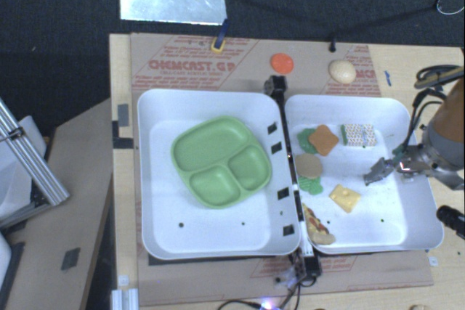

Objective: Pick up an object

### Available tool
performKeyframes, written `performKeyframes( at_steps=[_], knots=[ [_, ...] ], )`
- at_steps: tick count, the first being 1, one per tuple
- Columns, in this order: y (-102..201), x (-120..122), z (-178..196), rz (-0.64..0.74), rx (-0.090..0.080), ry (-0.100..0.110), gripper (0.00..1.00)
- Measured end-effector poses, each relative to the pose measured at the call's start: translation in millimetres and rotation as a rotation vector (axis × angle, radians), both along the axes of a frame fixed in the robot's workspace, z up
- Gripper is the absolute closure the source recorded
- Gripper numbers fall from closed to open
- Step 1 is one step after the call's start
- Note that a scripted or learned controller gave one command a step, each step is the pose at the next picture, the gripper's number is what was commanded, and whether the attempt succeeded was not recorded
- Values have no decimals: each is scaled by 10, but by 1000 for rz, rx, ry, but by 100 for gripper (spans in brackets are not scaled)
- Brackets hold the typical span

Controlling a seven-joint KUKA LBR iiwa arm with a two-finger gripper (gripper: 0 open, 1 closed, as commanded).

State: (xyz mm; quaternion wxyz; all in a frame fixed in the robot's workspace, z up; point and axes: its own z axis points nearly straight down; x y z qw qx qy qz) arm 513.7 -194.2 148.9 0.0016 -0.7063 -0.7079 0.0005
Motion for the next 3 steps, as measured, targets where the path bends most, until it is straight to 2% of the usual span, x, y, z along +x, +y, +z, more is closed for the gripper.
performKeyframes(
  at_steps=[1,2,3],
  knots=[
    [100,39,-543,0,0,-3,0],
    [103,80,-609,-2,-2,-13,0],
    [100,83,-506,-1,-3,-14,100]
  ],
)
